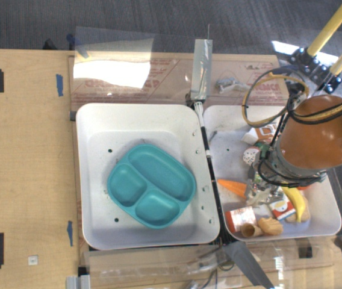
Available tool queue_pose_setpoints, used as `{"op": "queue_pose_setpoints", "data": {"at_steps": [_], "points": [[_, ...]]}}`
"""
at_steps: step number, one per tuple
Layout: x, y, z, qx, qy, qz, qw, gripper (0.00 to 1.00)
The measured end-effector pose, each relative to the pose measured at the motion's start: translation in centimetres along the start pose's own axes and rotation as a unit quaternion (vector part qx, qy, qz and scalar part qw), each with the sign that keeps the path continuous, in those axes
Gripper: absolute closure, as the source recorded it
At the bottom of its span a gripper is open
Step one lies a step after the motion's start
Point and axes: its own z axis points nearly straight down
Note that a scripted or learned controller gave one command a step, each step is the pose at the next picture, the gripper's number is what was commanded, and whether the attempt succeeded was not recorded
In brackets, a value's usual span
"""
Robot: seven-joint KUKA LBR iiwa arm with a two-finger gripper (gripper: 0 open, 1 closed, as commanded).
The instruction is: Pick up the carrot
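Observation:
An orange carrot (233, 188) lies in the right bin (231, 122), close to its left wall, pointing left. My gripper (261, 192) hangs just to the right of the carrot's thick end, low over the bin floor. The orange band of the arm (317, 131) rises above it and hides part of the bin behind. No object shows between the gripper's tips.
A teal divided plate (152, 185) sits in the left bin (99, 125). Near the gripper lie a banana (298, 204), a red-and-white can (241, 217), a tan lump (271, 226), a white die (250, 157) and a small carton (261, 136).

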Motion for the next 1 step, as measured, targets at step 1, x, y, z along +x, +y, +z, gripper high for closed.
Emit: {"op": "queue_pose_setpoints", "data": {"at_steps": [1], "points": [[0.03,0.09,0.11,-0.002,0.000,0.000,1.0000,0.00]]}}
